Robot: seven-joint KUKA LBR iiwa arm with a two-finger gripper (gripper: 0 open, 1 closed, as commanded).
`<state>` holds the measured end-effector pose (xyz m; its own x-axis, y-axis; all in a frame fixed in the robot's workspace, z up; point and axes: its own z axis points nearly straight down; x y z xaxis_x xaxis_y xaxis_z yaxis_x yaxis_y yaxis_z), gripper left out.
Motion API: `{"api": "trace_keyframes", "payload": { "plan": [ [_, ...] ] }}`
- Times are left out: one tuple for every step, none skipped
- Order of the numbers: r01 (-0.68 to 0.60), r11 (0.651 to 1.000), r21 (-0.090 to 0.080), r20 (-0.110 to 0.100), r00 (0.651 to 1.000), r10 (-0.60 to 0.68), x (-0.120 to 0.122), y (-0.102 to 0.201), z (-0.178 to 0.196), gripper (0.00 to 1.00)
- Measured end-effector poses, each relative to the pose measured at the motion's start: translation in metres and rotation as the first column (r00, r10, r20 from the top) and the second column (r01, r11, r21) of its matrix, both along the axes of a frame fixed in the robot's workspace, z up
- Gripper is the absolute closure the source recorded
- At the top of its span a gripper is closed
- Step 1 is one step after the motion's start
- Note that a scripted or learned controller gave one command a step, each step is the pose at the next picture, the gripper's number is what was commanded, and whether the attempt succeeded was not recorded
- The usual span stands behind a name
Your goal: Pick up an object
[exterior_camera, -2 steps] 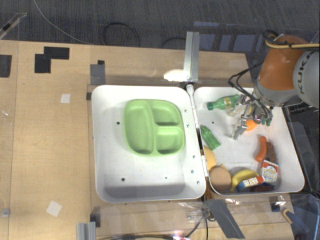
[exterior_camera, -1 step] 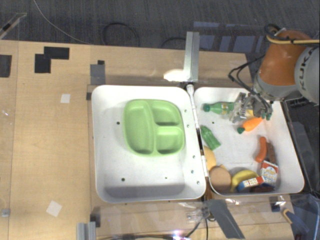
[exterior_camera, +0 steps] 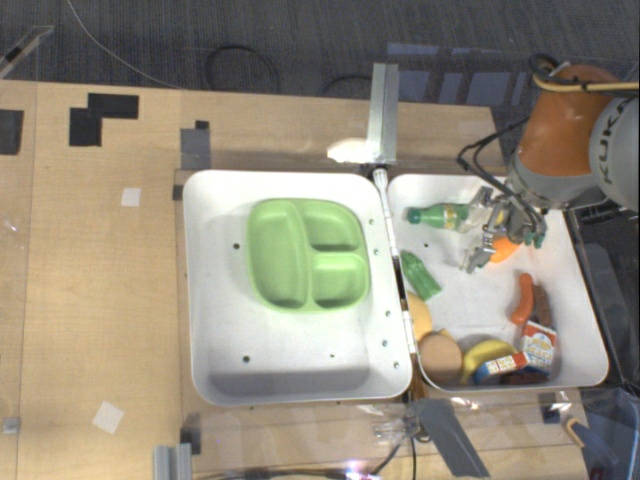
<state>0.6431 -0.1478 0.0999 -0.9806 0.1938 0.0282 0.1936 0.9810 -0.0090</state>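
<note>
My gripper (exterior_camera: pixel 487 243) hangs over the upper middle of the right bin (exterior_camera: pixel 585 298), below the orange-banded wrist. A small orange object (exterior_camera: pixel 507 249) lies right against its right side; I cannot make out whether it is gripped. A green bottle (exterior_camera: pixel 437 215) lies on its side just left of the gripper. A green packet (exterior_camera: pixel 420 275) rests lower left. At the bin's front sit a red-orange sausage shape (exterior_camera: pixel 524 299), a small carton (exterior_camera: pixel 538 345), a banana (exterior_camera: pixel 487 353), a brown round item (exterior_camera: pixel 440 354) and a yellow piece (exterior_camera: pixel 420 318).
The left bin (exterior_camera: pixel 215 298) holds a green divided plate (exterior_camera: pixel 307 253). A metal post (exterior_camera: pixel 383 118) stands behind the seam between the bins. Cables run beside the arm at the upper right.
</note>
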Motion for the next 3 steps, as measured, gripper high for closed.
{"api": "trace_keyframes", "payload": {
  "plan": [
    [0.085, 0.996, 0.003, 0.041, 0.996, -0.085, -0.076, -0.001, -0.010, 0.00],
    [0.087, 0.996, 0.000, 0.041, 0.995, -0.087, -0.078, -0.060, 0.022, 0.00],
    [0.006, 1.000, -0.001, 0.048, 0.999, -0.006, -0.140, -0.031, -0.010, 0.00]
  ]
}}
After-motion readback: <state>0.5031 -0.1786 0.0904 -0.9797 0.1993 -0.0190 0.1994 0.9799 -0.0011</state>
